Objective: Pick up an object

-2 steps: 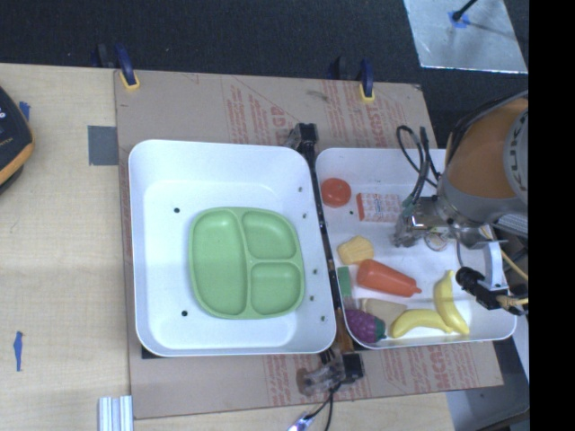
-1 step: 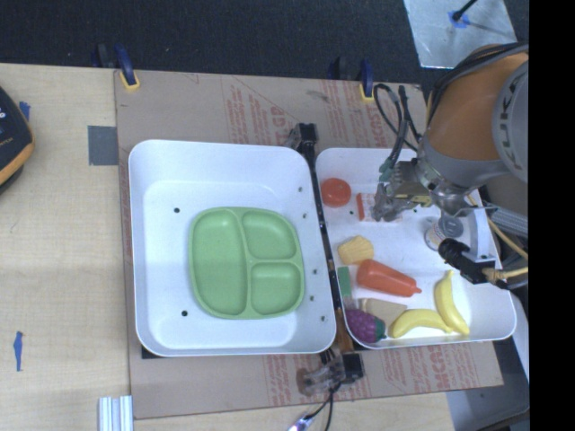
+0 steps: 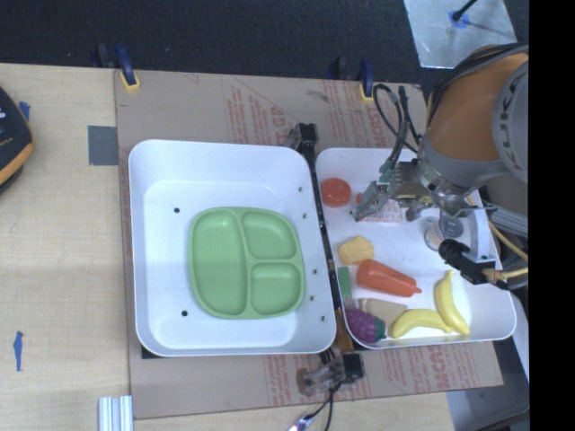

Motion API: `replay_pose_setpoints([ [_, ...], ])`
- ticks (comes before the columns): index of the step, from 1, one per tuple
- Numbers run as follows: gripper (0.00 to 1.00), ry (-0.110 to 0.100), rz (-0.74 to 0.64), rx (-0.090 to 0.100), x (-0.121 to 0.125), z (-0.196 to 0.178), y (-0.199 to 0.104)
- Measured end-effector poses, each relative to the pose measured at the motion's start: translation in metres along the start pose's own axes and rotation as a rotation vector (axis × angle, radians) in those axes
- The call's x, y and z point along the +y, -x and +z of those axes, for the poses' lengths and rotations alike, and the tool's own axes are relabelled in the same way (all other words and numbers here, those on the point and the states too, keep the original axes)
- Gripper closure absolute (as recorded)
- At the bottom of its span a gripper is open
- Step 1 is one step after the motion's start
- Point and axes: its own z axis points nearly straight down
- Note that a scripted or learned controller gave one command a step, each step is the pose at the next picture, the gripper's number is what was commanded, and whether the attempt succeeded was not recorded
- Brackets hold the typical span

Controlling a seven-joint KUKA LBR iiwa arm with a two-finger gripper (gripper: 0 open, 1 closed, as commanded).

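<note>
So the tabletop [image 3: 54,268] is light wood with a big brown cardboard sheet [image 3: 225,106] laid on it, clipped along the far edge with blue clamps [image 3: 126,65]. Two shallow white bins sit side by side on the cardboard, touching: left bin [image 3: 153,241], right bin [image 3: 490,317]. There's a grey tape patch [image 3: 102,145] at the cardboard's left edge, and a black and yellow gadget [image 3: 11,142] on the bare wood far left.

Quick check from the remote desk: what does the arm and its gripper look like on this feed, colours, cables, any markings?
The arm is grey with a broad orange band above the wrist. Black cables loop along its left side. The gripper is grey metal, ending in two slim fingers. No markings are legible.
</note>
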Motion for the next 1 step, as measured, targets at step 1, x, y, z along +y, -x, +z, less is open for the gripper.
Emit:
replay_pose_setpoints([
  [1, 0.0, -0.002, 0.002, -0.001, 0.0132, 0.0929, 0.106],
])
